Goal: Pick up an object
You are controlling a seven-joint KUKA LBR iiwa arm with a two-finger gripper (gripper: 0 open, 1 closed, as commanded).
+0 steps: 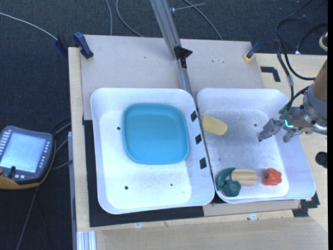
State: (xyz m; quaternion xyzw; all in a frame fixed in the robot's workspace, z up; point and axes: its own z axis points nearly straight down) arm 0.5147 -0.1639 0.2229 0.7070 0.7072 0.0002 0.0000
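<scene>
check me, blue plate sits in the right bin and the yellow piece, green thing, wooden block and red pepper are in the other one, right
Not quite: the camera view shows the blue plate in the left bin. The yellow piece, green thing, wooden block and red pepper share the right bin.

Dark carpet floor (36, 72), cables (104, 4)

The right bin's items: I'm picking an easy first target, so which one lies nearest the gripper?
The red item, at the right end of the front row. The tan block, green piece and yellow piece lie farther from the gripper.
</scene>
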